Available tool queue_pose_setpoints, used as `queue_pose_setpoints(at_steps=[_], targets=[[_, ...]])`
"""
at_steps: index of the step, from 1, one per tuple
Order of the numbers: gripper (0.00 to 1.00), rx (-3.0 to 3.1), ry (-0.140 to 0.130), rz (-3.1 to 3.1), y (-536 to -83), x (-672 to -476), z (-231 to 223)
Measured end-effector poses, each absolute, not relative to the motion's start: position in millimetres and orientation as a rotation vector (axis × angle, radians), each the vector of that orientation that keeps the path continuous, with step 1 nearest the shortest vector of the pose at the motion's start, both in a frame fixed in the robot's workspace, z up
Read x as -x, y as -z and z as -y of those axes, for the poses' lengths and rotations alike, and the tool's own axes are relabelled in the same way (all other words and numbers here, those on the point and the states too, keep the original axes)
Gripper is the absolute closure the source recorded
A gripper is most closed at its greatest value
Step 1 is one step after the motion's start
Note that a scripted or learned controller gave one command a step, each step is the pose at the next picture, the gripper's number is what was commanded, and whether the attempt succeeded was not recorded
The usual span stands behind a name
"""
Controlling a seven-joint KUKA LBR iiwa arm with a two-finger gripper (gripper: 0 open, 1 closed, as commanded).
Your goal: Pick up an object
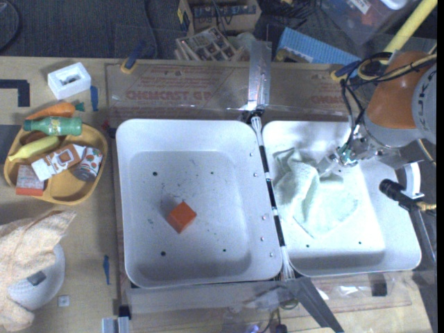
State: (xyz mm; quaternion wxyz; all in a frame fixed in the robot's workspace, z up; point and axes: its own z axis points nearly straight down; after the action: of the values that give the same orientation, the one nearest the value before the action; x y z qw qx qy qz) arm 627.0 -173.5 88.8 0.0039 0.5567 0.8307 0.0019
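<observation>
Small orange block (182,216) alone in left white bin (139,144), free to grab | pale crumpled cloth (312,196) in right white bin (402,248) | tool (345,155) at cloth's far edge, grip unclear, likely reaching for cloth

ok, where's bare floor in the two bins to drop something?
The left bin is mostly bare: free floor all around the orange block, widest toward its far wall. The right bin is crowded at its far and middle parts by the pale cloth and the gripper; a bare strip runs along its near wall.
</observation>
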Motion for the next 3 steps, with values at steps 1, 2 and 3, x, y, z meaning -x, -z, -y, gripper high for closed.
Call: queue_pose_setpoints(at_steps=[1,2,3], targets=[[0.00,-1.841,-0.005,-2.535,-88.3,-653.2,167.9],[0.00,-1.720,0.005,-2.619,-88.4,-667.2,135.3],[0.00,-1.750,-0.002,-2.604,-217.4,-604.7,131.0]])
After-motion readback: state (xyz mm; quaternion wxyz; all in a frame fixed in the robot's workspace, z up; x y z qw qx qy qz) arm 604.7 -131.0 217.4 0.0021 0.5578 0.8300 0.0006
